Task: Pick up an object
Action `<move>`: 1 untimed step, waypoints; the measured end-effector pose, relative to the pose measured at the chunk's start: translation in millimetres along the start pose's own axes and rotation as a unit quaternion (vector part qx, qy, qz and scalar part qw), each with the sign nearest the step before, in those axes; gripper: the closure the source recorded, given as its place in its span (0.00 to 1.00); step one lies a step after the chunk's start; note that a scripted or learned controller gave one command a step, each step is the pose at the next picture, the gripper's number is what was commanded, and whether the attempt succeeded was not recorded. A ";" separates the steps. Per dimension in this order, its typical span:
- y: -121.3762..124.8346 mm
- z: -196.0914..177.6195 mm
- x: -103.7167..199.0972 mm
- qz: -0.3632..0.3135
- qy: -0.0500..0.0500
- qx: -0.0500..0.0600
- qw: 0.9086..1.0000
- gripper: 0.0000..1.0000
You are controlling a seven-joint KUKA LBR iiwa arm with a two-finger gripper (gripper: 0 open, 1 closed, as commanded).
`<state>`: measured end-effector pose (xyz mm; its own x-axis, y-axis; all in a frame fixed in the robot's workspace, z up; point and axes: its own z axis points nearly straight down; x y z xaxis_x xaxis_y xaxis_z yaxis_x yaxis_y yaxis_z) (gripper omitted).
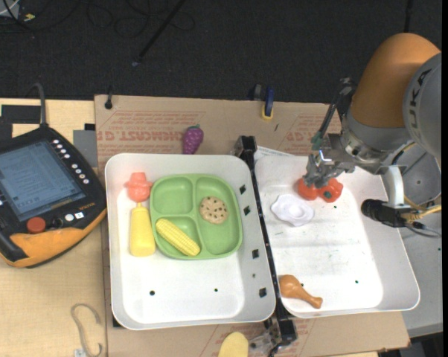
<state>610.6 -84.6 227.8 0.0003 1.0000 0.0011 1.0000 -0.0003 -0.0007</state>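
Gripper [318, 175]: right bin [373, 288], 12 o'clock, touching tomato [313, 190]; fingers' state: cannot tell.
Fried egg [292, 210]: 7 o'clock of tomato.

- Even, bright overhead light on both white bins [183, 303]; their floors look nearly washed out.
- Shadows are soft and short.
- The dark backdrop [209, 36] behind the bench stays dim and grainy.
- Overall sharpness is modest, with small details slightly blurred.
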 end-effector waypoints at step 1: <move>-16.4 -9.4 48.4 -0.001 0.001 0.002 1.000 1.00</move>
<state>594.3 -36.1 237.3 -0.0022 1.0000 0.0022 1.0000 0.0022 -0.0039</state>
